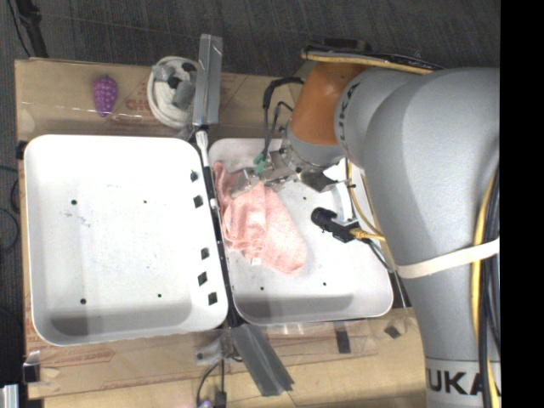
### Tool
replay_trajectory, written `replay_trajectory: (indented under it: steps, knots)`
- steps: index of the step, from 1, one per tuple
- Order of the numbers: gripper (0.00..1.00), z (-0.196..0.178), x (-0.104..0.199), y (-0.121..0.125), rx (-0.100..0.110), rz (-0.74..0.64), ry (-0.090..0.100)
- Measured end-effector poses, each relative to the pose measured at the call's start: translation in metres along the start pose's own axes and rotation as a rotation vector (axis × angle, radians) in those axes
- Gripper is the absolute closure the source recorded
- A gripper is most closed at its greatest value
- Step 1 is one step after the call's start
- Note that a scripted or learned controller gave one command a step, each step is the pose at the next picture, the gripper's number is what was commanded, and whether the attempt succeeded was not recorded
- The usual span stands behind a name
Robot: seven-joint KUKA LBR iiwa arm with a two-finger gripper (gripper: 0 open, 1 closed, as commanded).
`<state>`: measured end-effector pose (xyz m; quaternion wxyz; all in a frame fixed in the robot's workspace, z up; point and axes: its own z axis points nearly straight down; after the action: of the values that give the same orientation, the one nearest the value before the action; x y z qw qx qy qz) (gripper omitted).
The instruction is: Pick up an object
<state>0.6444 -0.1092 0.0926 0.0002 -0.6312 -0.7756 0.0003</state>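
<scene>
A crumpled pink cloth (262, 226) lies in the right bin (340, 300), against its left wall and stretching toward the middle. My gripper (260, 171) hangs over the bin's far left corner, right at the cloth's upper edge. The arm's grey body and orange band cover the bin's far right part. The view is too small to tell whether anything sits between the fingertips.
The left bin (110, 228) stands beside the right one. Behind the bins on the bench lie a purple grape-like toy (104, 93) and a coil of white cable (172, 90). A grey metal bar (206, 79) stands between the bins at the back.
</scene>
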Motion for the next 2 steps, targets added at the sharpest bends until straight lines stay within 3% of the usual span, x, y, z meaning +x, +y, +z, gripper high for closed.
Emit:
replay_trajectory:
  steps: [2]
  knots:
    - [0.00, 0.0000, 0.0000, 0.0000, 0.000, 0.000, 0.000]
